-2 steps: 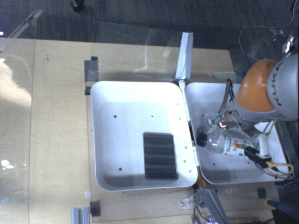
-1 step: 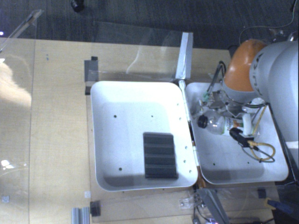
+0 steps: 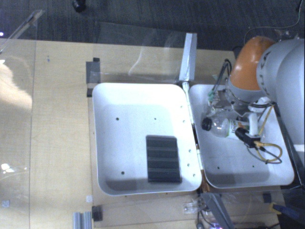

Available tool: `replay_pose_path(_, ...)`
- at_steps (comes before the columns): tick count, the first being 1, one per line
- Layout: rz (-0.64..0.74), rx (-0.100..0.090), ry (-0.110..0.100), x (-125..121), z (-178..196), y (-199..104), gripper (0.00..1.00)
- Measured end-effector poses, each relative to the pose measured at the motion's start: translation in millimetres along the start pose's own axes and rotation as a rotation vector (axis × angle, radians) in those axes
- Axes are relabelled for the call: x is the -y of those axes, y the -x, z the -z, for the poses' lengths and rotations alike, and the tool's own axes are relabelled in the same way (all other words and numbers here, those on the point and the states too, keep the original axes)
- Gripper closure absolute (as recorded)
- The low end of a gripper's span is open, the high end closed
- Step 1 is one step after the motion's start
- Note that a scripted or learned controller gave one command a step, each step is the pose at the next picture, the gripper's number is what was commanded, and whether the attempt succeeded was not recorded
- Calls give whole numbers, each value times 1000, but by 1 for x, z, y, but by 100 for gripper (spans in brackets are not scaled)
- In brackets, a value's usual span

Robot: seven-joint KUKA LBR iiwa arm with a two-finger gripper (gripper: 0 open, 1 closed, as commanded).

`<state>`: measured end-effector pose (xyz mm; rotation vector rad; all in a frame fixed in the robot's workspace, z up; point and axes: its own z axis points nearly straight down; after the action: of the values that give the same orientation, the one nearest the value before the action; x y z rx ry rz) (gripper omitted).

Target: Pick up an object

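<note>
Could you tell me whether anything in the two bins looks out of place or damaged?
Nothing stands out. A dark ribbed block lies flat and square in the left bin; the arm hangs over the right bin.

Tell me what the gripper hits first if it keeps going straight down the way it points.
Most likely the white floor of the right bin. The gripper hangs above it, and no object shows beneath. Depth is hard to judge from this slanted view.

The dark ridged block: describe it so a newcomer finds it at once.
Start at the left white bin. The dark ridged block lies flat on its floor, near the front wall and right of centre. It is a black rectangle with crosswise ridges, the one dark thing on that white floor.
</note>
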<state>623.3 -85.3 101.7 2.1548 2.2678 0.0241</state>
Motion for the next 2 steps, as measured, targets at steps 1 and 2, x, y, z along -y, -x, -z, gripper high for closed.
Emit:
replay_pose_path(1,0,0,0,0,0,0,0)
replay_pose_path(2,259,0,-9,7,-13,16,0)
